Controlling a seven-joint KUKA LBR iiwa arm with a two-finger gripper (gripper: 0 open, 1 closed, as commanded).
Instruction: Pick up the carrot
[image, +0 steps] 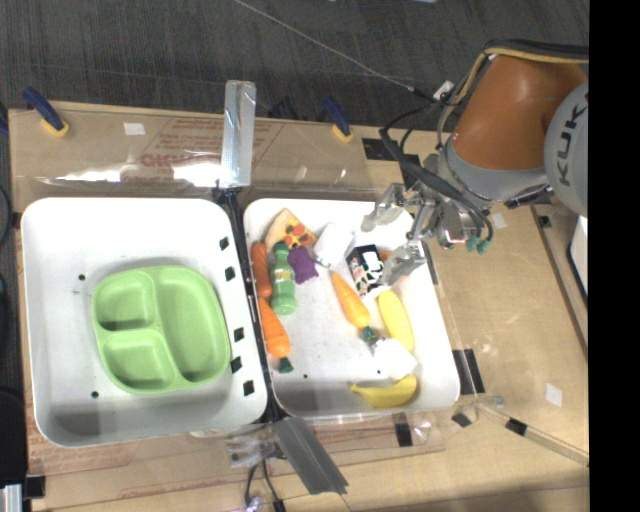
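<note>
The bench (520, 340) carries two shallow white bins side by side, and the grey arm (520, 120) with its orange band reaches in from the right. The left bin (60, 250) holds a green divided plate (158, 328) with three compartments, lying flat near its middle. The right bin (320, 385) holds a scatter of toy food. The gripper (392, 238) hangs over the upper right part of that bin, its two fingers (383, 212) spread apart with nothing between them; the lower finger sits just above a small black and white carton (366, 266). A carrot (350, 298) lies near the middle of the right bin, slanting from upper left to lower right, just beside the carton and a little apart from the fingers. A yellow piece (396, 318) lies to its right, and a banana (384, 393) rests near the bin's lower right corner, below a white lump (393, 356). Along the bin's left wall lie a second carrot (275, 335) and a reddish sausage (261, 268), with a green bottle (283, 284) next to them. A pizza slice (288, 230) and a purple piece (303, 262) sit toward the top.
</note>
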